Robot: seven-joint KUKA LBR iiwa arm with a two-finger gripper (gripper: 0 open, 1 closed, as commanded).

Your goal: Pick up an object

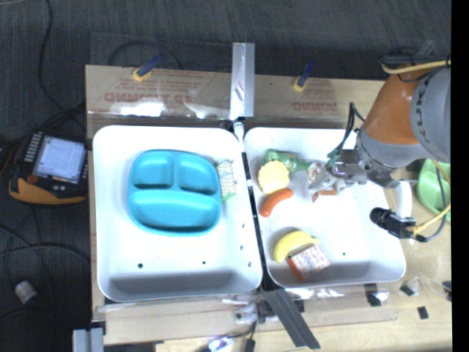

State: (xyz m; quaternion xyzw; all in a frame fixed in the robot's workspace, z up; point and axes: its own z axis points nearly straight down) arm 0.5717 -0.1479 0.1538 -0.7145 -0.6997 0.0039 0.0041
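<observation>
The right bin point(359, 229) holds several small objects. A yellow piece point(272, 174) and an orange sausage-shaped piece point(274, 201) lie near its left wall, with a green item point(281, 158) behind them. Near the front lie a yellow round object point(288, 242) and a red-and-white packet point(310, 259), touching each other. My gripper point(323, 180) reaches in from the right and hangs low over the bin's back middle, just right of the green item. A small reddish and white bit shows at its tip, but I cannot tell whether it is a held thing.
The left bin point(176, 270) bears a blue divided plate point(176, 191), with a small patterned item point(226, 178) by its right wall. A green object point(434, 182) sits outside the right bin at far right. A handheld device point(55, 163) lies on the floor to the left.
</observation>
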